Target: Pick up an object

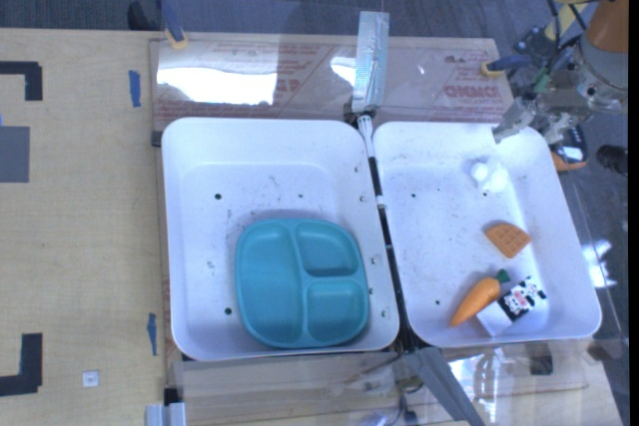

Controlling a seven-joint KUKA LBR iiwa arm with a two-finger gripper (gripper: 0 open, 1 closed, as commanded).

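The right bin (429, 155) holds a small white lump (486, 175) near its far right corner, an orange waffle-like piece (507, 238) by the right wall, an orange carrot (473, 300) at the near right, and a black-and-white cow toy on a white block (519, 301) beside the carrot. My gripper (529, 120) hangs over the far right corner of that bin, above and just right of the white lump. It holds nothing that I can see.
A teal divided plate (300, 281) lies in the near half of the left bin (200, 165). A clear plastic sheet and a metal post (371, 60) stand behind the bins. Cables and the arm body (599, 25) crowd the upper right.
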